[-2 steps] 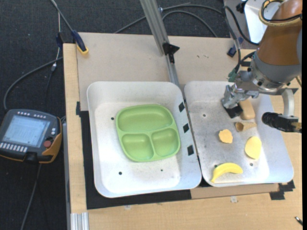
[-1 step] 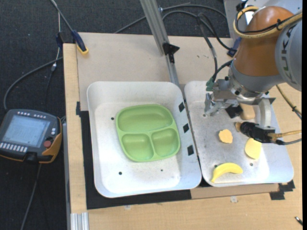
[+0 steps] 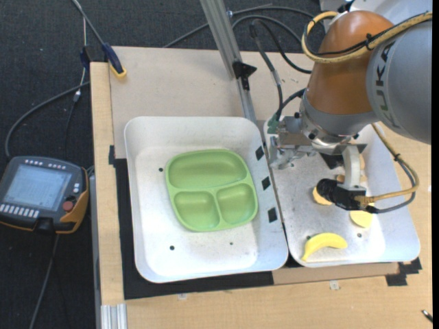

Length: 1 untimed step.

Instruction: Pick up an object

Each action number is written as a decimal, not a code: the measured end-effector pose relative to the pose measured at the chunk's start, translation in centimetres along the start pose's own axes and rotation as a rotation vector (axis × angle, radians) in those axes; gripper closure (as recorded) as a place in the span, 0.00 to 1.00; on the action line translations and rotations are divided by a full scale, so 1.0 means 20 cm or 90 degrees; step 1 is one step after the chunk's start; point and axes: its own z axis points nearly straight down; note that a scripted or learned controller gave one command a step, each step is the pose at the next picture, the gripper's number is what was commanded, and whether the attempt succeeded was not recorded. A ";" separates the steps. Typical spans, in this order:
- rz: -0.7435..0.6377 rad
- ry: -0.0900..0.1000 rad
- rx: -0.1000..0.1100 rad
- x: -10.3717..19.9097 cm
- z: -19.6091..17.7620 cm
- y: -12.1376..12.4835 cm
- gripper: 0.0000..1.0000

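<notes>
Pincer (image 3: 285, 155) of the arm (image 3: 405, 81), poised low just right of the green plate (image 3: 209, 187) as the camera sees it, over the inner edge of the right bin (image 3: 391, 245). Whether it is apart or together cannot be told, since the wrist covers it from above. Nothing is seen held.

Candidate objects lie further to the plate's right:
- a banana (image 3: 324, 244), right of and below the plate's lower corner
- a pale yellow wedge (image 3: 361, 218), beyond the banana from the plate
- an orange-yellow piece (image 3: 319, 196), partly covered, level with the plate's lower compartments

The plate itself lies flat in the left bin (image 3: 147, 252).

Risks, as judged from this arrangement:
- (a) The pincer stands nearer the plate and the rim between the bins than any yellow item. A straight descent would probably meet bare floor or strike that rim.
- (b) The plate is wide, shallow and flush with its bin, so a grasp at its edge may slip off.
- (c) The banana is curved, so a closing pincer may roll it aside rather than grip it.
- (d) The small pieces sit low and may simply be pushed away.
</notes>
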 end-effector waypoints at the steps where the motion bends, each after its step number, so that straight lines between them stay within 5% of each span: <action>1: 0.001 -0.001 0.002 0.23 0.10 -0.06 1.00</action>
